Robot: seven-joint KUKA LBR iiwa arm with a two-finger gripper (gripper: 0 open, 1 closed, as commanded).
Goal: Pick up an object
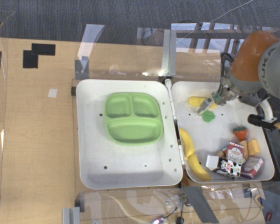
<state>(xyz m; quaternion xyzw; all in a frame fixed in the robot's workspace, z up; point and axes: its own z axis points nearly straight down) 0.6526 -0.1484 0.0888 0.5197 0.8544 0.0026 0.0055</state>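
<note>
My gripper [206, 106] hangs low in the upper part of the right bin [196, 129], at the end of the grey arm with the orange band [252, 55]. It sits right beside a small yellow item [194, 101] on its left and just above a small green item [208, 117]. The gripper's body hides the contact point, so I cannot see anything held. A banana [192, 155] lies along the bin's left wall.
At the right bin's lower right lie a red item with a green top [241, 133], an orange-yellow piece [254, 147], a printed carton [233, 158], a pink can [253, 166] and a white cube [211, 162]. The left bin [91, 139] holds a green divided plate [132, 117].
</note>
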